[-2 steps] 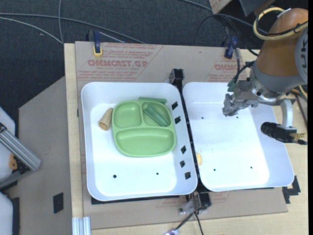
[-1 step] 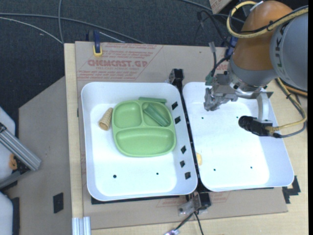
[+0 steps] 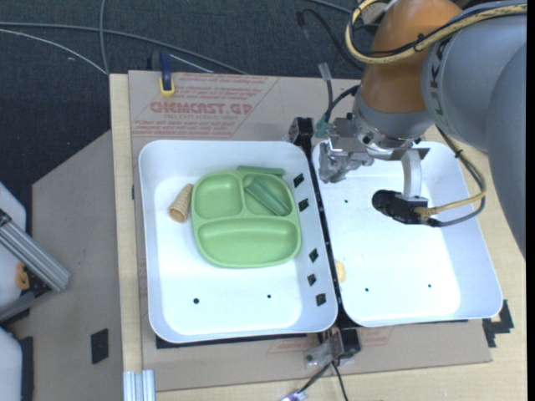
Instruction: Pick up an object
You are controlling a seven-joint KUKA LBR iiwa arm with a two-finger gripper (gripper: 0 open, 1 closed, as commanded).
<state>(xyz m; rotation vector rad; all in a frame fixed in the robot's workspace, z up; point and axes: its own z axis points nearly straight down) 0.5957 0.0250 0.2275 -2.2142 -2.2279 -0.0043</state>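
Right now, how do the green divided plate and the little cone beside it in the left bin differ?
The green divided plate is much larger than the cone. The plate is light green and the cone is tan. The plate lies flat and broad with three compartments, while the cone is narrow and tapered, lying on its side against the plate's left edge. Both rest in the left bin, away from the gripper over the right bin.

arm: grey, orange-banded, enters from right | wrist: bent downward | hand: low; near view's centre
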